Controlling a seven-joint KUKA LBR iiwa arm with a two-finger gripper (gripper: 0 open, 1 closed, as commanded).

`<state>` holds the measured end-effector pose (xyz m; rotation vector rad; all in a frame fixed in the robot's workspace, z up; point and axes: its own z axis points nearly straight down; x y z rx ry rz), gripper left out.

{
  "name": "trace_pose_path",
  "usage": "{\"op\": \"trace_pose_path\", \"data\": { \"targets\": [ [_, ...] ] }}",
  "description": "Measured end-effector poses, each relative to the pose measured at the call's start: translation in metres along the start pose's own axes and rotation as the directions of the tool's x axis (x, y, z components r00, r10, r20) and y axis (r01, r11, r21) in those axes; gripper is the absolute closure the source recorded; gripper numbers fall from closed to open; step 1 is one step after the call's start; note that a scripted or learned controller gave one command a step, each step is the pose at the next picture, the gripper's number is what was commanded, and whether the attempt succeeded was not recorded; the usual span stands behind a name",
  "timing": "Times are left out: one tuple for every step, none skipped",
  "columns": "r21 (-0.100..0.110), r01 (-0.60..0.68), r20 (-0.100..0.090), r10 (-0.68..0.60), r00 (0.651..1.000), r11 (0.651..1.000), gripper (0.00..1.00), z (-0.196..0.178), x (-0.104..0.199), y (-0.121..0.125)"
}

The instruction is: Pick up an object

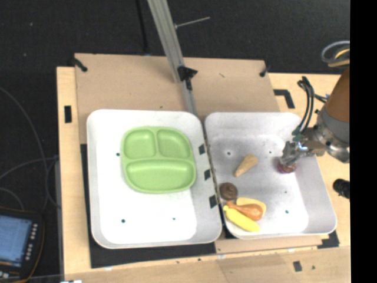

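Observation:
My gripper (290, 156) hangs low over the right side of the right bin (268, 131), directly above a small dark reddish object (287, 167) that sits on the bin floor. A tan wedge-shaped piece (246, 165) lies near the bin's middle. Close to the left wall sits a small brown round item (228, 190). An orange piece (248, 208) and a yellow banana-like piece (240, 219) rest on a small white plate (234, 230) at the bin's front. The gripper's own body hides how the fingers stand.
The left bin (106, 217) holds a green divided plate (158, 160). A metal pole (171, 46) rises behind the bins, ending in a clamp above their shared edge. A screen (17, 240) sits at the lower left, off the bench.

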<state>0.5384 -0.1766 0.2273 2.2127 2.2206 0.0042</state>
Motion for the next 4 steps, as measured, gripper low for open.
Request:
{"op": "trace_pose_path", "data": {
  "targets": [
    [0.003,0.004,-0.004,-0.004,1.000,1.000,1.00,-0.005,0.053,0.024],
    [0.004,0.004,-0.004,-0.004,1.000,1.000,1.00,-0.015,0.105,0.042],
    [0.005,0.005,-0.004,-0.005,1.000,1.000,1.00,-0.017,0.166,0.059],
    [0.005,0.004,-0.004,-0.004,1.000,1.000,1.00,-0.010,0.225,0.073]
  ]
}}
